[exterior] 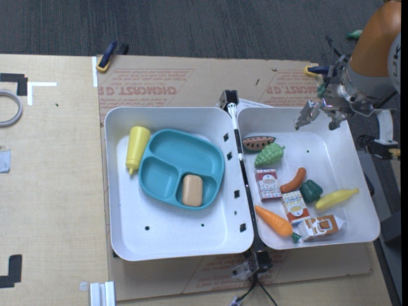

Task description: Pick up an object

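Jaws: spread apart, nothing between the fingers; gripper (320, 115) hangs over the far right corner of the right bin (349, 146), below the arm's (376, 40) orange band.

Right bin, all nearer the camera than the jaws:
- watermelon slice (258, 143) and green grapes (269, 153), to the left, by the bin's left wall
- red carton (268, 184), below the grapes
- sausage (293, 180) and dark green pepper (311, 190), almost straight below
- yellow carton (293, 204)
- banana (336, 198), below and slightly right
- carrot (275, 220) and orange juice box (319, 227), farthest off

Left bin (127, 234), well to the left:
- mustard bottle (136, 147)
- blue tray (182, 167) holding a bread roll (192, 190)
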Robot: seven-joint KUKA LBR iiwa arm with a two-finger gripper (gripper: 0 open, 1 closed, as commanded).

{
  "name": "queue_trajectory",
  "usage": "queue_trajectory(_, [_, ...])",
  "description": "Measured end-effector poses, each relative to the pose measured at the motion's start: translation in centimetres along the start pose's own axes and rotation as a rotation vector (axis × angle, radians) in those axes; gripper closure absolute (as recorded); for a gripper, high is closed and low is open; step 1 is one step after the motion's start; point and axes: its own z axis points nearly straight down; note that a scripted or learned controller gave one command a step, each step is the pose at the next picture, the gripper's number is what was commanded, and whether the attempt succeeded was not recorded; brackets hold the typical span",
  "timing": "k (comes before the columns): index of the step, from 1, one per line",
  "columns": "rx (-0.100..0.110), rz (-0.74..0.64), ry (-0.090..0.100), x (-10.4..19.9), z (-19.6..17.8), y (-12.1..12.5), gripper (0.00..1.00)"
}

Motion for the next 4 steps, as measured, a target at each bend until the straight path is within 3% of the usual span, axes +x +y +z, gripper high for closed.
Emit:
queue_trajectory(1, [0.000, -0.114, 0.000, 0.6, 6.1, -7.0, 0.00])
queue_trajectory(2, [0.000, -0.245, 0.001, 2.8, 10.0, -9.6, 0.00])
queue_trajectory(3, [-0.002, -0.243, 0.000, 2.7, 9.0, -9.5, 1.00])
queue_trajectory(4, [-0.002, -0.209, -0.001, 10.2, -12.3, -12.7, 1.00])
